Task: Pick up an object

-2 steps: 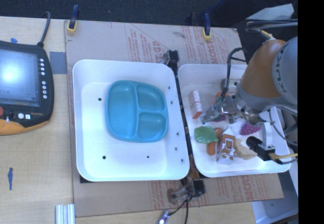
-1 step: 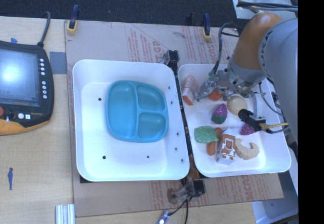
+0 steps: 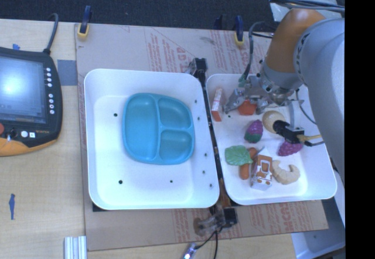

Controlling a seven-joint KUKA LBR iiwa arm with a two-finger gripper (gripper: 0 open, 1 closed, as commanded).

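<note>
My gripper is low over the back left part of the right bin, and it looks open. One finger slants out toward a small red and white carton by the bin's left wall. An orange-red piece lies right under the gripper, partly hidden by it. I see nothing held between the fingers. Nearby lie a purple toy, a beige ring and a purple grape bunch.
The left bin holds a blue divided plate. At the right bin's front lie a green piece, an orange carrot, a small toy box and a beige croissant shape. A tablet sits far left.
</note>
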